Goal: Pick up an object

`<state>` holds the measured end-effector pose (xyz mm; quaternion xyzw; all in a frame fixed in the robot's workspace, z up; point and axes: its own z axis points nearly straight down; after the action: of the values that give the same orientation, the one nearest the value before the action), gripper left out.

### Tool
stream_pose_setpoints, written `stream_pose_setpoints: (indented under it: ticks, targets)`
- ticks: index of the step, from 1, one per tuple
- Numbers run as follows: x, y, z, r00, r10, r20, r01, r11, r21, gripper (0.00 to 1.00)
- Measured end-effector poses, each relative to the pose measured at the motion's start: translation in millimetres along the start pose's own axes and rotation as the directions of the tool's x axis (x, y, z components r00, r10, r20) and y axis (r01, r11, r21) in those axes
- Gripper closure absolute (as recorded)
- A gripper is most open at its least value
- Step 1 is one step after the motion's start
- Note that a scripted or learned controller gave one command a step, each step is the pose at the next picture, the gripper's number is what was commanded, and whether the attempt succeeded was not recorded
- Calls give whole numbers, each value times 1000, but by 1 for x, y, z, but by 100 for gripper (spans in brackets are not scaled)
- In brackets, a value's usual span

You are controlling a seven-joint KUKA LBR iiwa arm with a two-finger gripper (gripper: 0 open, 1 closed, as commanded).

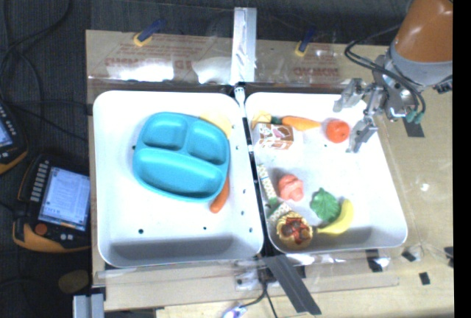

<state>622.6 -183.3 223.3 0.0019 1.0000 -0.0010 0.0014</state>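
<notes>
The gripper (358, 116) hangs over the far right corner of the right bin (394, 210), its two metal fingers spread open with nothing between them. Just left of the nearer finger sits a round, glossy red tomato (337, 131), and beyond it a tapered orange carrot (300, 121) beside a small printed box (274, 136). Nearer lie a pink lumpy ball (290, 186), a green leafy piece (324, 202), a curved yellow banana (341, 218) and a round pastry (292, 229). The left bin (118, 235) holds a smooth blue divided tray (182, 154).
</notes>
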Motion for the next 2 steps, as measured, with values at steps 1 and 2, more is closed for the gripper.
stream_pose_setpoints:
  ticks: [1,2]
  targets:
    - [2,-9,54,995,-95,-1,95,995,1,0]
    - [-40,-19,118,914,406,-4,-406,914,2,0]
